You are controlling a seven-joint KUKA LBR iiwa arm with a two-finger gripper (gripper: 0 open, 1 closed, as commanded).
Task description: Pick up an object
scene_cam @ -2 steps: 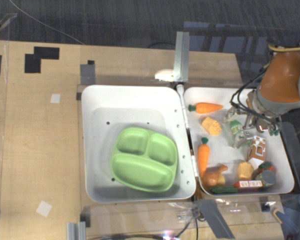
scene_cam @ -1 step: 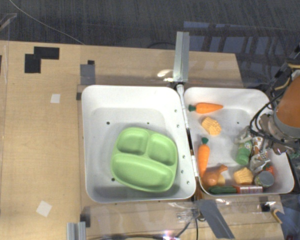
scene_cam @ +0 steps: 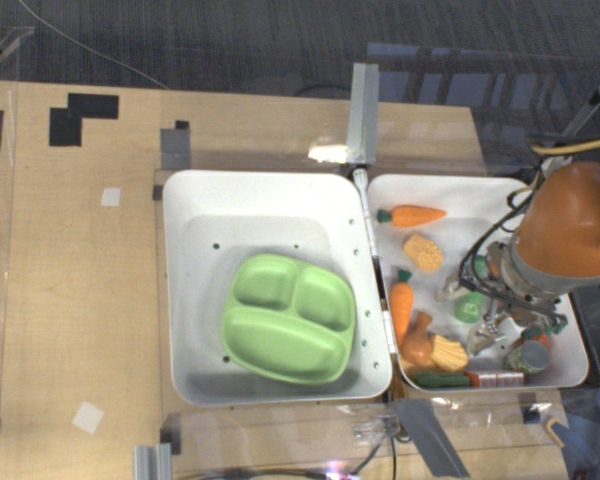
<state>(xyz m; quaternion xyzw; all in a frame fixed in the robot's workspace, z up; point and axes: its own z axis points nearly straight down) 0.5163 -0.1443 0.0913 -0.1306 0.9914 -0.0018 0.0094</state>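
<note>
arm (scene_cam: 570,223) enters from 3 o'clock, wrist pointing down into right bin (scene_cam: 480,193) | pincer (scene_cam: 498,330) low, apparently beside green piece (scene_cam: 468,309) | grip state unreadable

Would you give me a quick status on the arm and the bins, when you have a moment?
Gripper low in right bin, among toy food. Nothing seen between fingers. Green tray alone in left bin.

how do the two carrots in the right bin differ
The upper carrot lies crosswise near the bin's far edge, its green top pointing left toward the divider. The lower carrot lies lengthwise along the divider, green top pointing away from the camera, beside other toy food. Both are orange with green tops.
</note>
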